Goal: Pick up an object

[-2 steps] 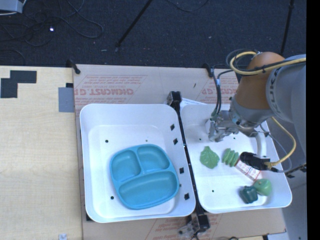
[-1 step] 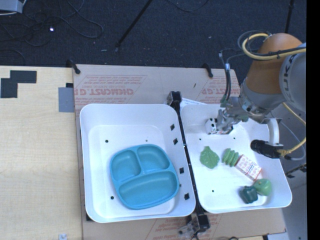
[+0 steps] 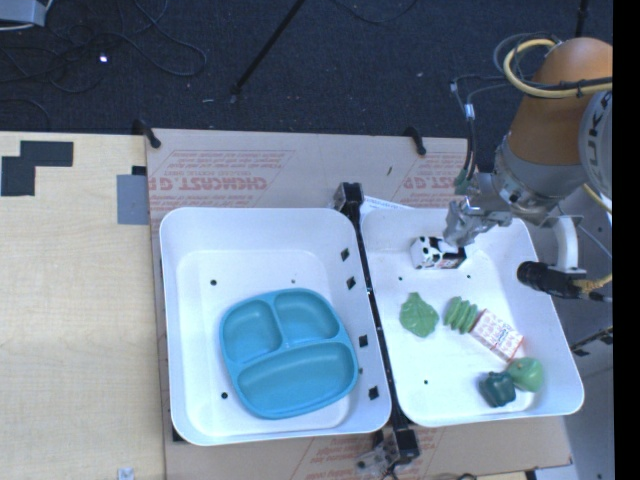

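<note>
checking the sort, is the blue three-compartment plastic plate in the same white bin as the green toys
No, the blue three-compartment plastic plate lies in the left white bin, while the green toys lie in the right white bin.

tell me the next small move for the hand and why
Probably lower the hand a little further onto the black-and-white toy in the right bin: it hovers just up and right of the toy, with nothing seen between its fingers.

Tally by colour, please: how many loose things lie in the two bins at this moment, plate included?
Blue: 1, the divided plate in the left bin.
Green: 4, the leafy piece, ribbed piece, pear-like piece and dark teal piece in the right bin.
Black-and-white: 1, the small toy below the gripper.
Red-and-white: 1, the small box.
Total: 7.
</note>
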`<action>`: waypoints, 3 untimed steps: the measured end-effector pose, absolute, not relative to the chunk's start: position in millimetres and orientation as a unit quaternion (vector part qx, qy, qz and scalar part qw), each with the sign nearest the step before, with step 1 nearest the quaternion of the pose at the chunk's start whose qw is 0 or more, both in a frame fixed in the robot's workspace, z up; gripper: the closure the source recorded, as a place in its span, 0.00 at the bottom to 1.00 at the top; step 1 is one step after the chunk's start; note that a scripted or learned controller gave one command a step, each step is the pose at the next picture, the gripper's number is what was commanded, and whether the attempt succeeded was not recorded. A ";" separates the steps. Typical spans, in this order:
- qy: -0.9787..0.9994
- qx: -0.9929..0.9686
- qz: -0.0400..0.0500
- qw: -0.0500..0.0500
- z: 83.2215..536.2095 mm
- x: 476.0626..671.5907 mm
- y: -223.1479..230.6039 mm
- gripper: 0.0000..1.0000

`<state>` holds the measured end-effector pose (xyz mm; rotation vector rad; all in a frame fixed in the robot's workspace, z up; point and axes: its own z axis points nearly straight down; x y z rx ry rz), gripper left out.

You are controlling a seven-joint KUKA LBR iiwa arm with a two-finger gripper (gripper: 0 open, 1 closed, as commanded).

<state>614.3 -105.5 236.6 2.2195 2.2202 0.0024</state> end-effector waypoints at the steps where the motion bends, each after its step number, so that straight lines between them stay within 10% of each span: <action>1: 0.707 0.707 0.001 0.001 285.6 614.8 -107.1 1.00; 3: 0.709 0.706 -0.001 -0.002 260.7 607.1 -8.8 1.00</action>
